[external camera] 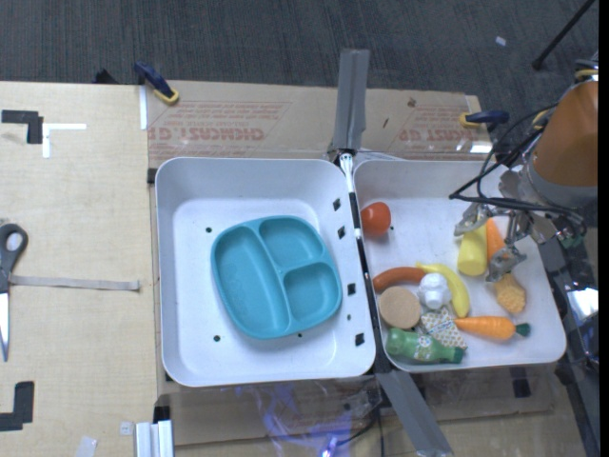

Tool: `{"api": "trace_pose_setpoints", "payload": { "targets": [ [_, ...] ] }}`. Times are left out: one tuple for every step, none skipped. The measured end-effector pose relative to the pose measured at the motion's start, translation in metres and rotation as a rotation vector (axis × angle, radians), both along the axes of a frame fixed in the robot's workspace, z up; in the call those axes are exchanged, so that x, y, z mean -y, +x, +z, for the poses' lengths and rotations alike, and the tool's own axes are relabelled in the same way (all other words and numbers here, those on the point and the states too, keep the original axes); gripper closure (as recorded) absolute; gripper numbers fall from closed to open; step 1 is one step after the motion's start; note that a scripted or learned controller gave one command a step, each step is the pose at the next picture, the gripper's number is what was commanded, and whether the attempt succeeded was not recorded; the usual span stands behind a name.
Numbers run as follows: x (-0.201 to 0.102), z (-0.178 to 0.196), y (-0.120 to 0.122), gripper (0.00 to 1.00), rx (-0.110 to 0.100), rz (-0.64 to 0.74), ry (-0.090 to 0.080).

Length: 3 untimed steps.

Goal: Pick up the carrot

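A light wooden bench point(76, 331) carries two shallow white bins side by side on a sheet of brown cardboard point(247, 122); dark grey carpet point(285, 17) lies beyond. Scissors point(8, 265) are cut off at the bench's left edge.

The left bin point(181, 350) holds a teal divided plate point(276, 276). The right bin point(547, 350) holds toy food: a red tomato point(376, 218), a sausage point(398, 276), a banana point(455, 288), a round biscuit point(399, 307), a green packet point(423, 347) and an orange carrot point(487, 327) lying flat near the bin's front right corner.

The grey arm with its orange band point(571, 141) reaches in from the right, partly cut off. Its gripper point(490, 241) sits low over the back right of the bin, well apart from the carrot. An orange piece point(494, 237) and a yellow piece point(472, 252) appear at the fingers, but cables and metalwork clutter the spot, so how far the fingers are spread, or whether they grip anything, cannot be told.
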State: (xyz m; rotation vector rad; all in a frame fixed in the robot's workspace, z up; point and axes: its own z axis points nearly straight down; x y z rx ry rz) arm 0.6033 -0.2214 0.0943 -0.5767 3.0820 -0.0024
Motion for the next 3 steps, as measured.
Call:
{"api": "trace_pose_setpoints", "payload": {
  "targets": [
    [-0.001,0.012,0.003,1.0,0.008,0.002,0.0],
    [-0.001,0.012,0.003,0.0,0.008,0.002,0.0],
    [-0.005,0.024,0.007,1.0,0.018,0.005,0.003]
  ]
}}
